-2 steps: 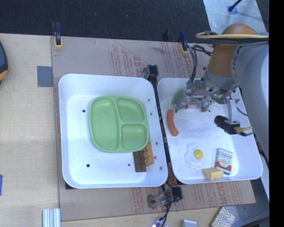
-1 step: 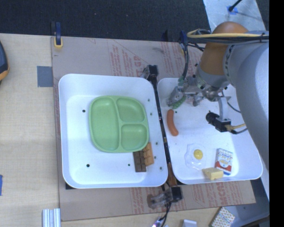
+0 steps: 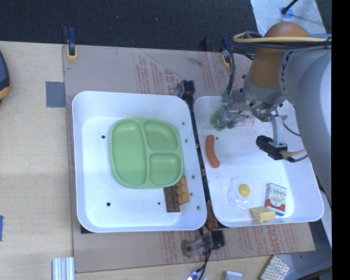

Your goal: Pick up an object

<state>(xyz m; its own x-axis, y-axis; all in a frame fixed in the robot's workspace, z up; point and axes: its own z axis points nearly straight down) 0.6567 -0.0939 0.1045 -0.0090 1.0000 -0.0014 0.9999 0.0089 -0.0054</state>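
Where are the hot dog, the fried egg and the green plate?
hot dog [image 3: 212,151], camera view, middle of the sausage
fried egg [image 3: 243,190], camera view, on the yolk
green plate [image 3: 146,153], camera view, centre where its dividers meet

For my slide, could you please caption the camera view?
KUKA arm's gripper at right bin's far corner over a green item; green plate in left bin.

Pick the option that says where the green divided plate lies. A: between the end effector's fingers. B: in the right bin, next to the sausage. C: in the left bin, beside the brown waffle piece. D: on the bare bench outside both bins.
C: the green divided plate lies flat in the left bin, with the brown waffle piece at its lower right corner.
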